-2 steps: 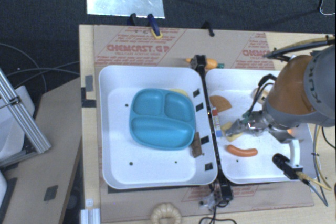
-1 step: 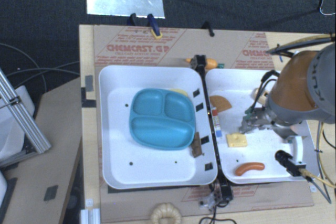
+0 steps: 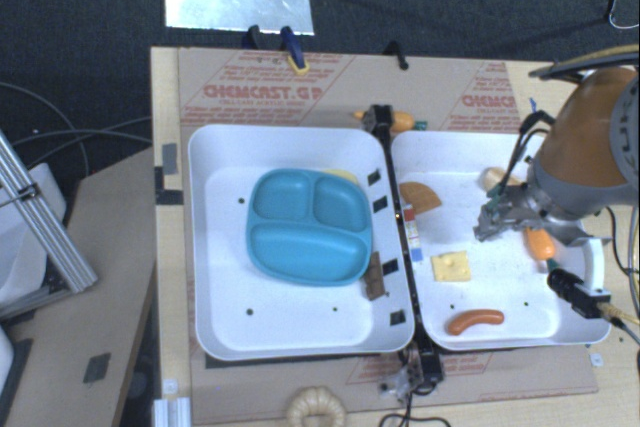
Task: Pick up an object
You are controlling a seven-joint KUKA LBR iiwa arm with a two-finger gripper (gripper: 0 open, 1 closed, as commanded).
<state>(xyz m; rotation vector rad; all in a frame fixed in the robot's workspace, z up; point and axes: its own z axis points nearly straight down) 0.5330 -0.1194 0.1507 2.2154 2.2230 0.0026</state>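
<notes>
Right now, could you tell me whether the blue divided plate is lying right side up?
Right side up: the blue divided plate shows its three hollow compartments facing upward in the left bin.

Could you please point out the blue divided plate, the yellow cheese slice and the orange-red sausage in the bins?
blue divided plastic plate (image 3: pixel 305 230): camera view, the large lower compartment.
yellow square cheese slice (image 3: pixel 451 266): camera view, its flat middle.
orange-red sausage (image 3: pixel 474 320): camera view, mid-length.

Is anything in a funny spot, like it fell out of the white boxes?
Yes. A ring-shaped pastry lies on the bench's front edge, outside both bins. A small orange-yellow piece sits behind the bins by the black clamp. The other food lies inside the right bin.
</notes>
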